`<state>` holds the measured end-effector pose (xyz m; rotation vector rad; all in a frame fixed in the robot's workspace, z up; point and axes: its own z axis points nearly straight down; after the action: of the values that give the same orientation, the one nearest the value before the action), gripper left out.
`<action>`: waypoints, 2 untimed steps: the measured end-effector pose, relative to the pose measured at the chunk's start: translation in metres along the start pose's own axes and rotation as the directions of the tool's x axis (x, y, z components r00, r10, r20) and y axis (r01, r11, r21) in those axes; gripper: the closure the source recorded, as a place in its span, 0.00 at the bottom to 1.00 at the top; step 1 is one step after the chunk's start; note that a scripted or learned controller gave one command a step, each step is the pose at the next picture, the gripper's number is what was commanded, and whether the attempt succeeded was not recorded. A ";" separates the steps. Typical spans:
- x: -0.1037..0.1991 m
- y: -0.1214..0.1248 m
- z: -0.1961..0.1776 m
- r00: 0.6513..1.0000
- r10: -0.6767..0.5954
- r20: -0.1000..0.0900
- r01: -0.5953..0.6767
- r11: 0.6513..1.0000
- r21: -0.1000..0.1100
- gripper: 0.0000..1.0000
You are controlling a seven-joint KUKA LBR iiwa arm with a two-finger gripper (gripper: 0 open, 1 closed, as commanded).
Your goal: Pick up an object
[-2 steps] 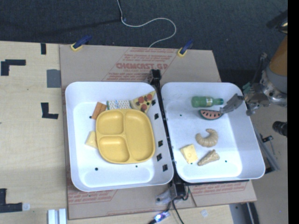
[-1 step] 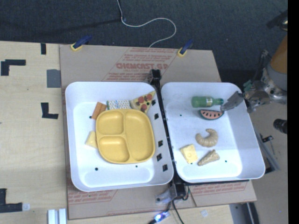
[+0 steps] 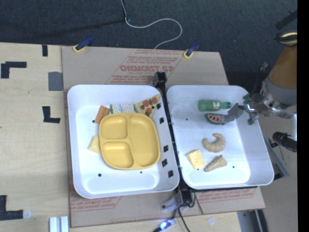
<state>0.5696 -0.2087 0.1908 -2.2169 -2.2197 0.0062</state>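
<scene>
Dark carpet is showing beyond the bench, where we are counting two white bins side by side on a cardboard sheet (image 3: 145, 66), with a thin white cable (image 3: 154, 25) looping above it. We are taking the yellow divided plate (image 3: 129, 140) in the left bin (image 3: 79, 178) as our landmark — one plate, three compartments. Around its upper and left edges we are seeing several small toy foods partly tucked under it; we cannot count them surely. Right of the plate, across the divider, the right bin (image 3: 256, 175) is holding five things: one green bottle (image 3: 214, 105) lying on its side, one watermelon slice (image 3: 214, 118) just below it, one croissant (image 3: 214, 142), one cheese wedge (image 3: 195, 159) and one cone-shaped piece (image 3: 216, 164) touching or nearly touching the cheese. Far right of the plate, the arm is reaching in level over the bin's rim, its gripper (image 3: 231, 114) pointing toward the watermelon slice — just beside it. We cannot tell whether it is gripping anything or how far it is parted.
</scene>
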 end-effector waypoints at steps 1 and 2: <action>0.000 0.007 0.048 1.000 -0.001 0.000 0.001 1.000 0.000 0.00; 0.002 0.006 0.102 1.000 0.000 0.000 0.000 1.000 0.001 0.00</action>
<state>0.5750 -0.2071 0.0885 -2.2162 -2.2194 0.0072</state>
